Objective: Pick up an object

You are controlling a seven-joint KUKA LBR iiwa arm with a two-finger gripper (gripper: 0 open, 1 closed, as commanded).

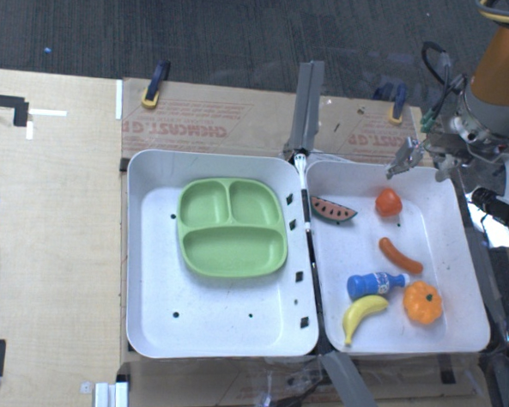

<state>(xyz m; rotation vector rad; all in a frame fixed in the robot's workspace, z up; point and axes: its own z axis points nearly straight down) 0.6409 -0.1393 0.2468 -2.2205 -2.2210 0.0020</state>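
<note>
- Since nothing sits between the fingers (421, 159), the pick is not done; I'd put the task at its start.
- Fingers hang over the far rim of the right bin (479, 328), spread apart, with one dark tip toward the bin divider and the other back toward the arm (500, 67).
- Closest candidate: tomato (389, 202), just below the fingers and slightly toward the divider, lying loose on the bin floor.
- Further down from the fingers: sausage (400, 255), then blue bottle (375, 285), pumpkin (422, 303) and banana (361, 318) near the bin's near edge.
- Melon slice (333, 211) lies below the fingers and off toward the divider, almost against it.
- Well off on the divider side, in the left bin (144, 321), sits a green plate (232, 227), flat and alone.
- Left to do, by my read: choose a target, lower, close, lift. All of it.
- Tomato looks like the shortest move, but it is round and may roll out of the pinch.
</note>
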